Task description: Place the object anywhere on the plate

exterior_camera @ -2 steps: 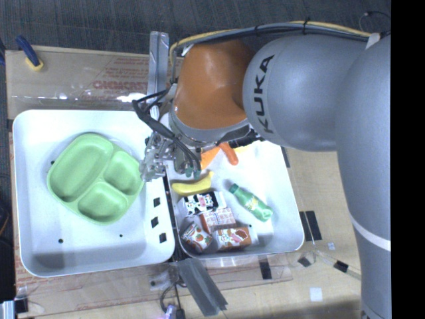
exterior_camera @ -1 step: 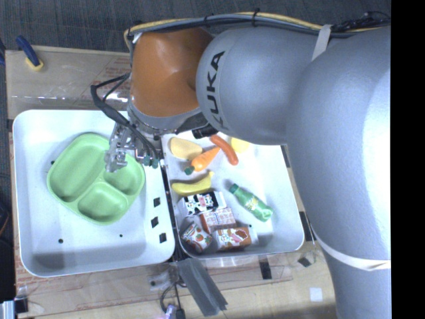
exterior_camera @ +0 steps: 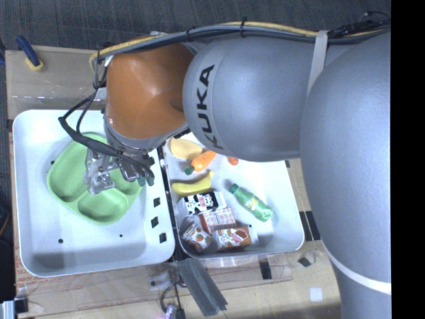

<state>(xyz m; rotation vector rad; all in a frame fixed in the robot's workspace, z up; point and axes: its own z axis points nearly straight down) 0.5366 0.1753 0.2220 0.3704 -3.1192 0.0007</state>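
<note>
A green divided plate (exterior_camera: 70,178) lies in the left white bin (exterior_camera: 40,244). My gripper (exterior_camera: 103,177) hangs low over the plate's right half, under the orange wrist band (exterior_camera: 143,95). Its metal tip covers part of the plate, and the arm's bulk hides the plate's upper right edge. I cannot make out any object at the gripper's tip.
The right bin (exterior_camera: 285,234) holds a yellow banana (exterior_camera: 192,186), an orange carrot (exterior_camera: 202,159), a green bottle (exterior_camera: 251,203) and several small printed cartons (exterior_camera: 216,228). The grey arm spans the top and right of the view. A blue-handled tool (exterior_camera: 28,50) lies on the bench at the far left.
</note>
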